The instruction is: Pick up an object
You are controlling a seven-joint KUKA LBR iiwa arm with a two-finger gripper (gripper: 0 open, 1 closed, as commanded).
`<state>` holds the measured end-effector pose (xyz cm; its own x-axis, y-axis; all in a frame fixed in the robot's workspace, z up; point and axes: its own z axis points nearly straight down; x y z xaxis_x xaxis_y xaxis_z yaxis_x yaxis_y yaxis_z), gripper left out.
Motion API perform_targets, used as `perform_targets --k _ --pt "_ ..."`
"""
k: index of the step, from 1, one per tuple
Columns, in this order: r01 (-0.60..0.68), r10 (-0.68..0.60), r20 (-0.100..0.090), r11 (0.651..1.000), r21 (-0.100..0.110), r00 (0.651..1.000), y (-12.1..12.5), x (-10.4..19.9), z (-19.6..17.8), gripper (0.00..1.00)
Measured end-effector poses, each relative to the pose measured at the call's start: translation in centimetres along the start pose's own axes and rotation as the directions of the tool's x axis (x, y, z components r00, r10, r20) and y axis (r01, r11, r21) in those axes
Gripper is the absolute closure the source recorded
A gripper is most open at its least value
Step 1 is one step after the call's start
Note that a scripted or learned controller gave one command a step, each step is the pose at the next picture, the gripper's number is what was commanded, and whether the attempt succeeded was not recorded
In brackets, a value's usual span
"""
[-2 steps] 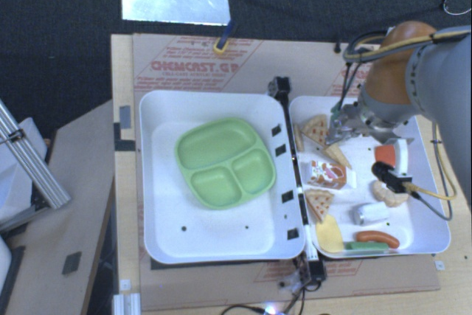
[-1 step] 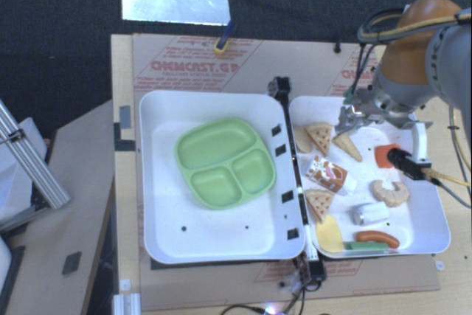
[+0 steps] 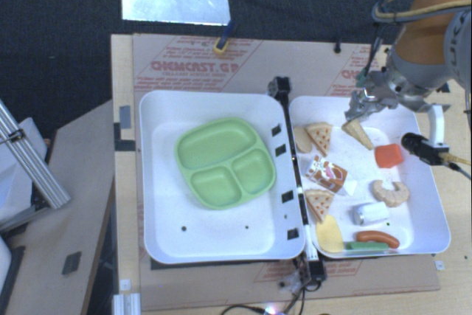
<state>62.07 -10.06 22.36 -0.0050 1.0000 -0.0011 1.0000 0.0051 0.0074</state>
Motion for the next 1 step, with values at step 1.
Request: perform_targets --k 1 --pt "0.004 -0.004 -0.002 1.0 0.003 1.0 2.05 5.05 0.93 1.0"
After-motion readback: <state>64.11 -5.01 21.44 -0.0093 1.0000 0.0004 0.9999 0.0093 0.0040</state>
